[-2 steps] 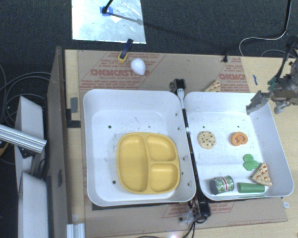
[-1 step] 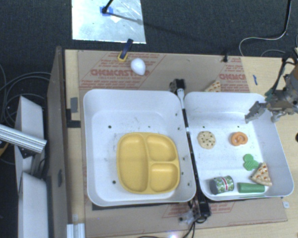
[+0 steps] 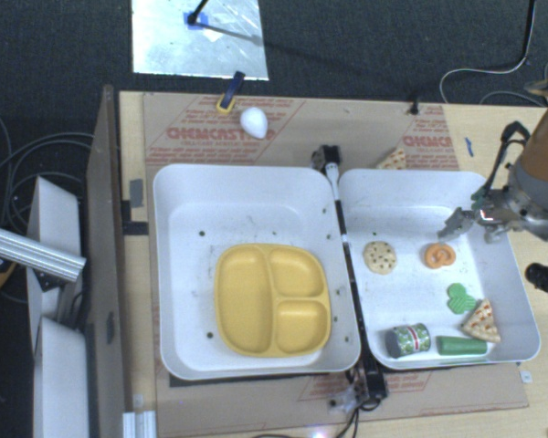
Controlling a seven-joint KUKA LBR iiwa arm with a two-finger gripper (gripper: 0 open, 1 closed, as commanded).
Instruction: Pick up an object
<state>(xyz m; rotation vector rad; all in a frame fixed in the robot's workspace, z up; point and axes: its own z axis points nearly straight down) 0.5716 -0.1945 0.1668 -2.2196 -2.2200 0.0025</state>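
We see the gripper (image 3: 463, 222) over the right bin (image 3: 411, 194), above the orange swirl toy (image 3: 439, 255). We cannot tell how its hand stands.

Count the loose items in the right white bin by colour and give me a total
Green: 3, a leafy green piece, a long green vegetable, a green-labelled can
Orange: 1, an orange swirl pastry
Tan: 2, a chocolate-chip cookie, a pizza slice
Total: 6
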